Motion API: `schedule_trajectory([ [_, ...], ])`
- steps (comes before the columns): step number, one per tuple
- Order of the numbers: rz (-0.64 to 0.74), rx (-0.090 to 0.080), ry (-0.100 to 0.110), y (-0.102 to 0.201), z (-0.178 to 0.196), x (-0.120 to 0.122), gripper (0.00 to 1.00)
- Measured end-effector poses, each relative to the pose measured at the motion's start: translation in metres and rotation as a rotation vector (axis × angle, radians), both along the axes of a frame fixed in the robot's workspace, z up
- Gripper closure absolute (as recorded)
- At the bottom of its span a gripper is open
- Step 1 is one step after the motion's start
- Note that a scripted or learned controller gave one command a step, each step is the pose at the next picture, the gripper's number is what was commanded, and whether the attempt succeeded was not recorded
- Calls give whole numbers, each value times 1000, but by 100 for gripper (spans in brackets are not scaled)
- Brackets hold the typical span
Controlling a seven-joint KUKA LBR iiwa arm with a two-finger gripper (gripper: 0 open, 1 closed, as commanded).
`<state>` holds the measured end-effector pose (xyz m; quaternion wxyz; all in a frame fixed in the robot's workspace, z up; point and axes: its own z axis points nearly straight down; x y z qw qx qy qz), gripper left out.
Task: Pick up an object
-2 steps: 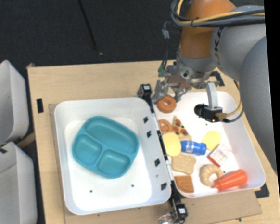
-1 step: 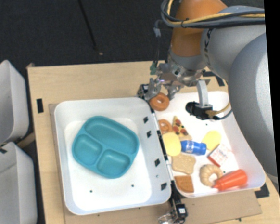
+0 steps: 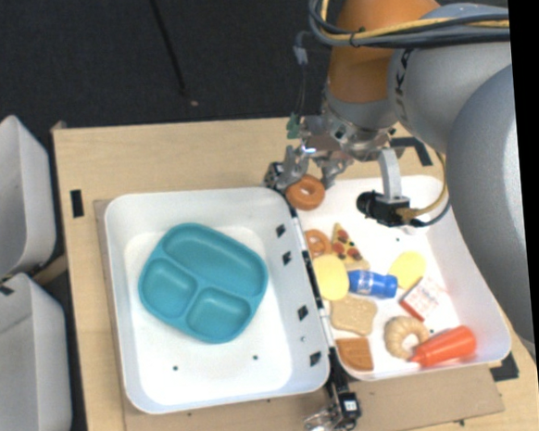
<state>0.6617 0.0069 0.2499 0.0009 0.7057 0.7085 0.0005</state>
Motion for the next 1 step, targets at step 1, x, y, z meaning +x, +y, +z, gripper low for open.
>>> schedule_trajectory([
  [1, -4, -2, 4, -1, -18, -5, 100],
])
